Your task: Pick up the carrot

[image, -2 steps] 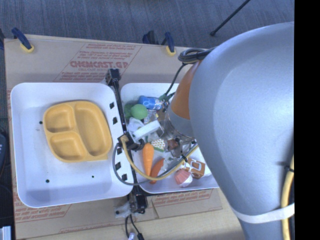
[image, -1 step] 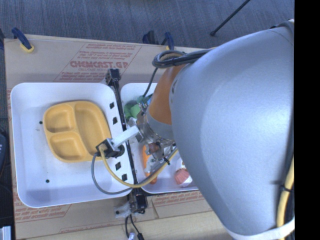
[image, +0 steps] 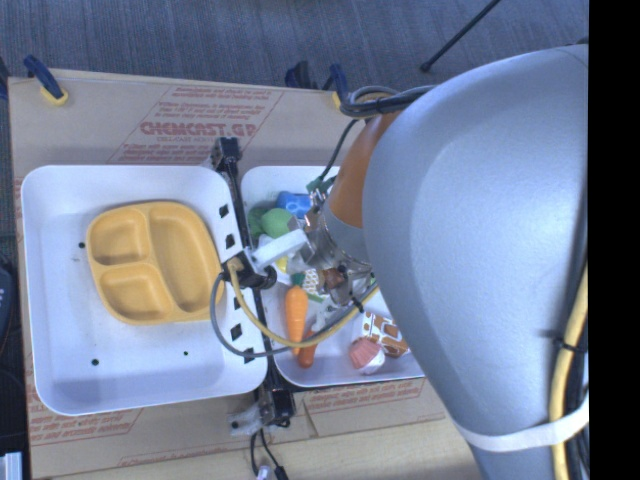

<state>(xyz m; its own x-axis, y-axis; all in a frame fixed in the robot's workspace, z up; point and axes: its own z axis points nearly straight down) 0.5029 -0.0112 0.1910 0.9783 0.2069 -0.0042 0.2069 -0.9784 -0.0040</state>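
Camera view: hand (image: 322, 268) low in right bin (image: 262, 183), just beside carrot (image: 297, 316) w/ no grip visible on it, open/closed can't tell, prob lining up a grasp.

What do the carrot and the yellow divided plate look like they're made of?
Carrot: likely moulded plastic toy, uniformly orange and smooth with a slight sheen. Yellow divided plate: probably matte plastic, judging by its even colour, rounded moulded compartments and soft highlights.
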